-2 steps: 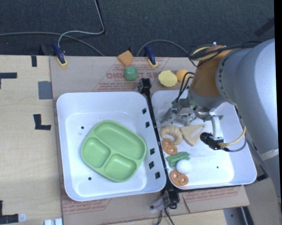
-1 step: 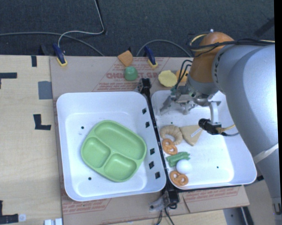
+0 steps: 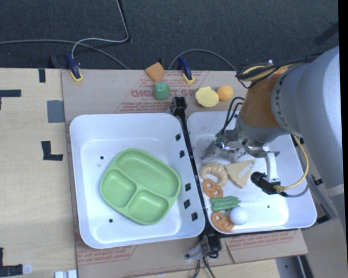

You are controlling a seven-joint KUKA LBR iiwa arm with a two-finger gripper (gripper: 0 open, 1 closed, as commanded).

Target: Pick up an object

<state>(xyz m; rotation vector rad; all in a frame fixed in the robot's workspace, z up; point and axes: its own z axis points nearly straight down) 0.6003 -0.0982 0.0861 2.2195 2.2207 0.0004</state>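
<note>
The right bin holds a croissant, a pale cheese wedge, two pretzels, a green vegetable piece and a white ball. My gripper hangs low over the bin's upper middle, just above the croissant and the cheese wedge. It is open, one finger reaching toward the left wall and the other over the wedge's top edge. Nothing sits between them. The arm's grey body and orange band cover the bin's upper right corner.
The left bin holds a green divided plate. Behind the bins on the cardboard lie an orange block, a green piece, a yellow lemon and a small orange. A black divider separates the bins.
</note>
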